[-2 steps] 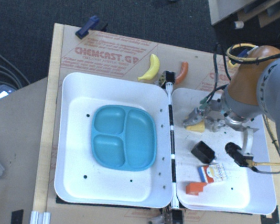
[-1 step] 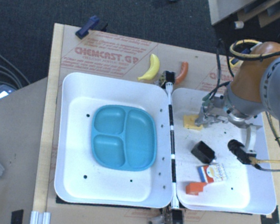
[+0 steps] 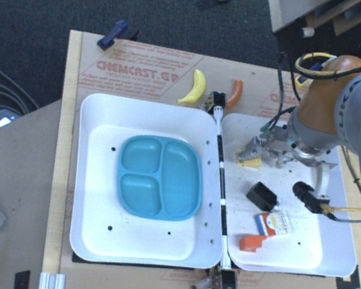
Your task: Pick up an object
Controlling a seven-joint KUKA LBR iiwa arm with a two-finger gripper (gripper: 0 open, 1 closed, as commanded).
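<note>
My gripper (image 3: 259,149) is low in the far part of the right bin (image 3: 334,252), hanging from the grey arm with the orange band. A small yellow object (image 3: 250,161) lies right at its tip, partly covered by it; whether it is gripped cannot be made out. A black block (image 3: 262,195) lies on the bin floor a little nearer the front. Further forward are a white, red and blue carton (image 3: 275,223) and an orange piece (image 3: 252,242).
The left bin (image 3: 92,180) holds a blue divided plate (image 3: 160,177). Behind the bins, on the bench, lie a yellow banana (image 3: 194,88) and an orange item (image 3: 234,93). A blue clip (image 3: 112,34) sits at the bench's far left corner.
</note>
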